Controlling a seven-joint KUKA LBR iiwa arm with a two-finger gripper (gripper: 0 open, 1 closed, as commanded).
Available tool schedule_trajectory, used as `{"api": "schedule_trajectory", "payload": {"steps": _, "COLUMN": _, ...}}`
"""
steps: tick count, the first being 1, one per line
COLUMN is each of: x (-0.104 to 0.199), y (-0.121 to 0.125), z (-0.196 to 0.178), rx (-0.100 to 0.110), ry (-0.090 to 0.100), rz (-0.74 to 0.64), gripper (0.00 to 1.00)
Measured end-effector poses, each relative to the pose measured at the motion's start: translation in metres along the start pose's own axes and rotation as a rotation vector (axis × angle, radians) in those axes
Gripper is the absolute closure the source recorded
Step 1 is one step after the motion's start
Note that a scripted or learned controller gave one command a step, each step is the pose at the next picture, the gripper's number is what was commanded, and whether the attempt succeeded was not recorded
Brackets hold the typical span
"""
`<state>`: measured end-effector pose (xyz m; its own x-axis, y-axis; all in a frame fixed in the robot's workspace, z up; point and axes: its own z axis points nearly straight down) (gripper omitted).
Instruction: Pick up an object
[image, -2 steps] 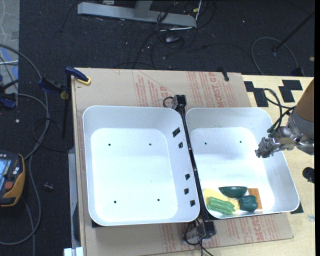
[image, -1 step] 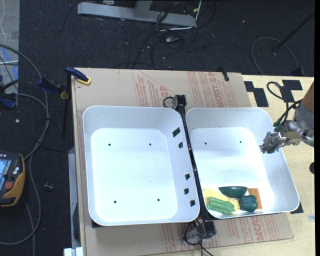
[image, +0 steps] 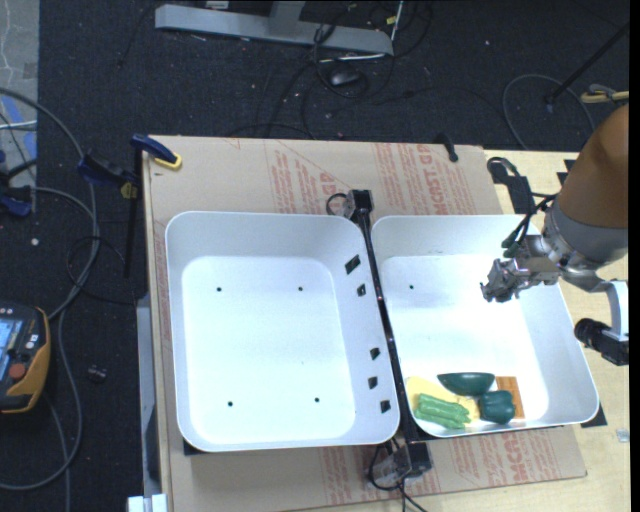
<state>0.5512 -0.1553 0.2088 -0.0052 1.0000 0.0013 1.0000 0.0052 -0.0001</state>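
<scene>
green oblong toy (image: 442, 410), apparently lying left-right, right bin (image: 560, 350)

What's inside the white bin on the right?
The right bin holds a green bumpy toy, a dark teal bowl shape, a teal lump. They partly cover something yellow and something orange.

Four objects lie clustered in the near corner of the right bin (image: 560, 330), on its floor. A dark green bowl-shaped piece (image: 466, 382) sits at the middle of the group. A light green ridged item (image: 441, 410) lies lengthwise just in front of it. A teal rounded item (image: 497, 406) rests beside an orange-brown flat piece (image: 509, 385). A pale yellow patch (image: 425, 387) shows underneath; its nature cannot be determined.
</scene>
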Motion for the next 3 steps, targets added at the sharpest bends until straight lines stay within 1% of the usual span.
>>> {"api": "schedule_trajectory", "payload": {"steps": 1, "x": 0.053, "y": 0.009, "z": 0.008, "rx": 0.0, "ry": 0.0, "rz": 0.0, "gripper": 1.0}}
{"api": "schedule_trajectory", "payload": {"steps": 2, "x": 0.106, "y": 0.026, "z": 0.006, "rx": 0.0, "ry": -0.001, "rz": 0.005, "gripper": 1.0}}
{"api": "schedule_trajectory", "payload": {"steps": 3, "x": 0.152, "y": 0.035, "z": 0.008, "rx": 0.0, "ry": 0.0, "rz": 0.001, "gripper": 1.0}}
